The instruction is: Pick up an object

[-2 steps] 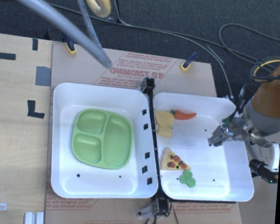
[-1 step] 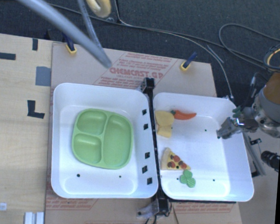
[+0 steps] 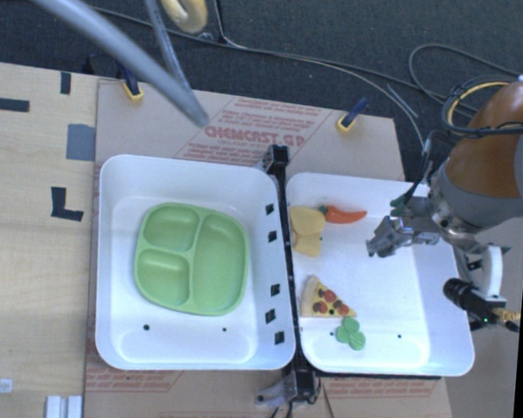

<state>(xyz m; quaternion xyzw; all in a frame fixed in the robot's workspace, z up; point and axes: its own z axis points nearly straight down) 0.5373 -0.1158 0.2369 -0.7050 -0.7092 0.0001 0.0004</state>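
The right bin [image 3: 418, 290] holds an orange carrot [image 3: 345, 214] at the back left, a pale yellow piece [image 3: 306, 230] just below it, a pizza slice [image 3: 325, 301] near the front left, and a green broccoli piece [image 3: 352, 333] beside it. My gripper [image 3: 383, 241] hangs over the back middle of this bin, right of the carrot and apart from it. Nothing shows between its fingers, and the slant hides how wide they stand.
The left bin [image 3: 113, 236] holds a green divided plate [image 3: 192, 258]. A black divider [image 3: 280, 260] runs between the bins. A grey pole [image 3: 105, 26] crosses the upper left. Cables lie behind the bench on the dark floor.
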